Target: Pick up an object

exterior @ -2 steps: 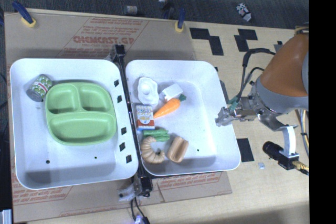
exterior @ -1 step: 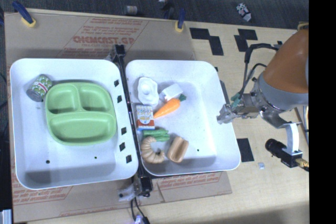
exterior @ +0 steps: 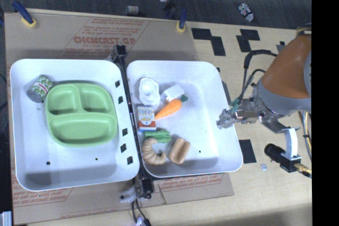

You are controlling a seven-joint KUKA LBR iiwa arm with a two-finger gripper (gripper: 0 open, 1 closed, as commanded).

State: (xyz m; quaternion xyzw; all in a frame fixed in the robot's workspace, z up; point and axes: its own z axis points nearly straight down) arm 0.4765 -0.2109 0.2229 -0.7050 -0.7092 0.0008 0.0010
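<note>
Nothing picked yet: my gripper (exterior: pixel 226 118), jaw state untellable, hovers at three o'clock of the plastic orange carrot (exterior: pixel 169 109)

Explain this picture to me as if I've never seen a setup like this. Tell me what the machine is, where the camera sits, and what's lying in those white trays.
The one camera sits above a bench and looks down at a slant. The grey and orange shape at the right is a robot arm. Its gripper, the part meant to grab things, hangs over the right rim of the right bin. I see nothing in it, and the picture is too blurred to tell how it is set.

Two shallow white bins stand side by side. The left bin holds a green divided plate and a small can by the plate's upper left corner. The right bin holds toy food: a carrot, a doughnut, a bread roll, a small carton and a white item I cannot name.
</note>
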